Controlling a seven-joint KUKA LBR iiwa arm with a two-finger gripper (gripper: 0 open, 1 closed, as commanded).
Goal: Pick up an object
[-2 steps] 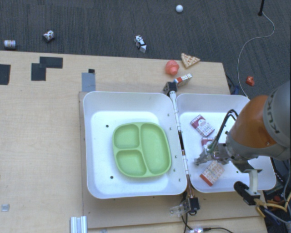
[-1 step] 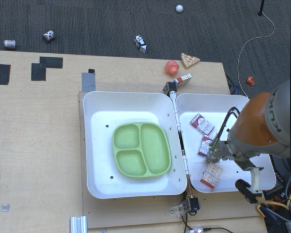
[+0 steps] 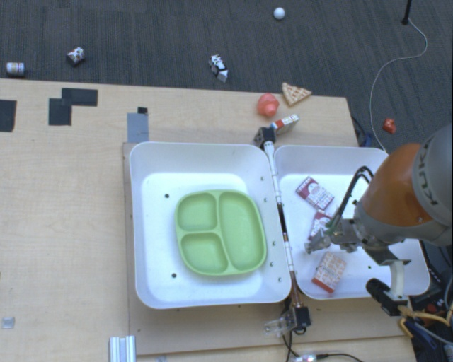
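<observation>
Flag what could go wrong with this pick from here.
1. The claw sits over three small packets close together in the right bin: the red-and-white packet, a packet under the claw and a lower packet. It may nudge or catch two.
2. The packets look flat, so it could slip off.
3. The claw is near the wall between the bins; a bump seems possible.

**Clutter beyond the bins**

A round red ball sits on the pale wooden bench beside a tan pizza-slice toy. Black tape patches mark the bench's far left. On the dark grey carpet lie a small white ball, a black-and-white crumpled scrap, a second scrap and a small red piece.
</observation>
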